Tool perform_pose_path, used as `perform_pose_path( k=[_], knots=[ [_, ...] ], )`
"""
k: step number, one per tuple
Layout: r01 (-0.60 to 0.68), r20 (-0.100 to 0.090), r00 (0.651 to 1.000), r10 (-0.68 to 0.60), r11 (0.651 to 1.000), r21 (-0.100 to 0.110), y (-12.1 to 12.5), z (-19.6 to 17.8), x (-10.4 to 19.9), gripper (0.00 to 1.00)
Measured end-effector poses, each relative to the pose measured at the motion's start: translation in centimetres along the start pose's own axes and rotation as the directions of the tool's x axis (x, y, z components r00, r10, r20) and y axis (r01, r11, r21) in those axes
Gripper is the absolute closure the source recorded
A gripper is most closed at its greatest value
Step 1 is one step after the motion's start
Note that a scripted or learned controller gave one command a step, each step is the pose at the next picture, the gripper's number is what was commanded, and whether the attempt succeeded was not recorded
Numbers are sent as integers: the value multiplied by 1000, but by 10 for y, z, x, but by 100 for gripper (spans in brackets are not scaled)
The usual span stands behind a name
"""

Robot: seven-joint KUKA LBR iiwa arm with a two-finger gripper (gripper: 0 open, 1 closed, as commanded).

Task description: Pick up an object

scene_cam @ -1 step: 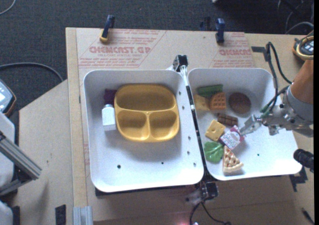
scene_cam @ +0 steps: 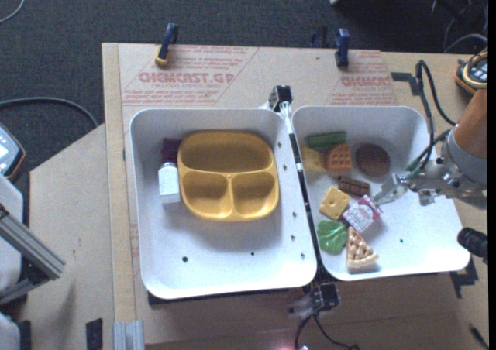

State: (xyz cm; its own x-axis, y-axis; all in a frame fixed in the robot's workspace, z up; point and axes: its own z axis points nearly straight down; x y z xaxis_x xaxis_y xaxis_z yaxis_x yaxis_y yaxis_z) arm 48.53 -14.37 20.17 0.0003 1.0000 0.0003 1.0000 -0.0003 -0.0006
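A: What is seen nearest the camera, taking the pink packet (scene_cam: 362, 214) as the landmark?

B: Just nearer than the packet, a pie-slice toy (scene_cam: 359, 251) is laid in the right bin (scene_cam: 418, 259), with a green leaf-shaped piece (scene_cam: 332, 236) beside it toward the divider. A yellow cheese wedge (scene_cam: 335, 203) is found touching the packet on its left.

A: And the gripper (scene_cam: 385, 192)?

B: It is held just right of the packet and low over the bin floor. The fingers appear parted a little, and nothing is seen between them; how wide the gap is cannot be read exactly.

A: What lies beyond the packet?

B: A small brown bar (scene_cam: 353, 185) is set just behind it, then a waffle (scene_cam: 339, 159), a round brown cookie (scene_cam: 373, 159) and a green piece (scene_cam: 326, 140) farther back. Far left of the packet, a yellow divided plate (scene_cam: 229, 174) and a small white bottle (scene_cam: 169, 182) are held in the left bin (scene_cam: 225, 267).

A: How should the pick be done well?

B: The packet is judged the likely target. The fingers should be centred across its narrow sides before closing, so the cheese wedge is not caught as well. A straight descent is advised, and the lift should be kept slow, since a thin packet may slip out.
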Motion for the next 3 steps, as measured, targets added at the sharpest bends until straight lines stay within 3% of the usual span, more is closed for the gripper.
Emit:
perform_pose_path(
  k=[1, 2, 3],
  knots=[
    [0, -3, 1000, 0, 1000, 7, 2, 63, 1, 0],
    [0, -5, 1000, 0, 1000, -1, 3, 113, 3, 0],
    [0, 0, 1000, -1, 1000, -12, 6, 99, 2, 100]
  ],
)
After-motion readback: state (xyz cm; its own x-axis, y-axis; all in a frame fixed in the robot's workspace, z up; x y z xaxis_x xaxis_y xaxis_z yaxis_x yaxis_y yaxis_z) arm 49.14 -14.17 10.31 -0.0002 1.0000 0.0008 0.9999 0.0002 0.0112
